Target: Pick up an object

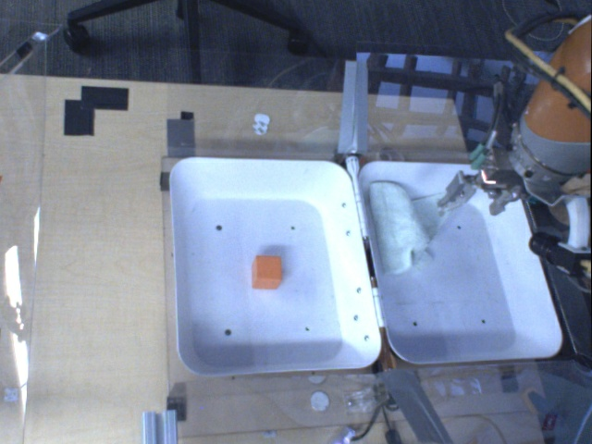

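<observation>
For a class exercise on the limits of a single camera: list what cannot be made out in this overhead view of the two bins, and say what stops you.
- Gripper, camera view: its fingers are small and blurred, so open or shut cannot be told.
- Arm: cut off by the right edge.
- Pale roll in the right bin: soft and low in contrast, so its material is unclear.
- Orange block in the left bin: its underside is hidden.

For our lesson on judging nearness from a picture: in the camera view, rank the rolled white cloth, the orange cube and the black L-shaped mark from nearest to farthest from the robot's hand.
From the hand:
1. Rolled white cloth, right bin, along its left wall.
2. Orange cube, middle of the left bin.
3. Black L-shaped mark, on the bench at far upper left.
</observation>
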Robot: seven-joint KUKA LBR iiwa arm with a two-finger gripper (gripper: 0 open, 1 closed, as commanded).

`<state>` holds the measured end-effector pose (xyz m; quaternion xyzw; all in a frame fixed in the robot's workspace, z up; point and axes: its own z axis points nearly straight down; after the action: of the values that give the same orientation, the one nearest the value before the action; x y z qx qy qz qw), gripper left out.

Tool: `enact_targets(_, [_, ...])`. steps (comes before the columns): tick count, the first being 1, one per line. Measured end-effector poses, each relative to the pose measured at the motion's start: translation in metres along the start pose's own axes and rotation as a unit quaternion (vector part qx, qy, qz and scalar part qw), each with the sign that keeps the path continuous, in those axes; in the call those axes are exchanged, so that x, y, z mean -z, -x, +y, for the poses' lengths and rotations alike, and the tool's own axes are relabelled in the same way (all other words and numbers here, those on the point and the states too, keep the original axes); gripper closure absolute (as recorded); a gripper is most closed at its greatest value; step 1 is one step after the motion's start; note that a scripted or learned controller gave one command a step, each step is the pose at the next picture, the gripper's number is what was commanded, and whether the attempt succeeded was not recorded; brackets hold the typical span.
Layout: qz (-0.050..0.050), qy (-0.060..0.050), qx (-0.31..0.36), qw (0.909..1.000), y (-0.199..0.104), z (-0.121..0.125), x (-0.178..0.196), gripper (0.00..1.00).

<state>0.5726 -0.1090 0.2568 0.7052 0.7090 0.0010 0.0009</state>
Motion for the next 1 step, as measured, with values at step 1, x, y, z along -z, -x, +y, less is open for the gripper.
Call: enact_targets(1, [0.000, 0.000, 0.120, 0.9928, 0.0155, -0.0277, -0.0957, 0.00])
